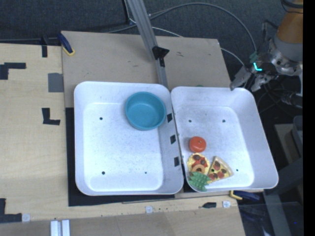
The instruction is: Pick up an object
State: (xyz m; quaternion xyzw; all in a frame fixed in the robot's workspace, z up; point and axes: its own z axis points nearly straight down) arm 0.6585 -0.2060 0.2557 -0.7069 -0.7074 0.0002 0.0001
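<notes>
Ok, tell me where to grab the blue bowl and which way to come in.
Grip the blue bowl by its rim, coming straight down from above. It sits upright and open in the left bin, so one finger could go inside and one outside. The side of the rim facing the bin's middle probably suits best, since the far side lies close to the bin wall.

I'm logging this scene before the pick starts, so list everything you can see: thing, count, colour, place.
Bins: two, white, side by side on the bench.
Bowl: one, blue, left bin, far edge.
Tomato-like toy: one, red, right bin, near left side.
Pizza slice toys: two, yellow with red spots, right bin's near left corner.
Leafy toy: one, green, at right bin's near rim.
Arm: one, grey with orange band, upper right.
Hand: one, dark, above right bin's far right corner.
</notes>
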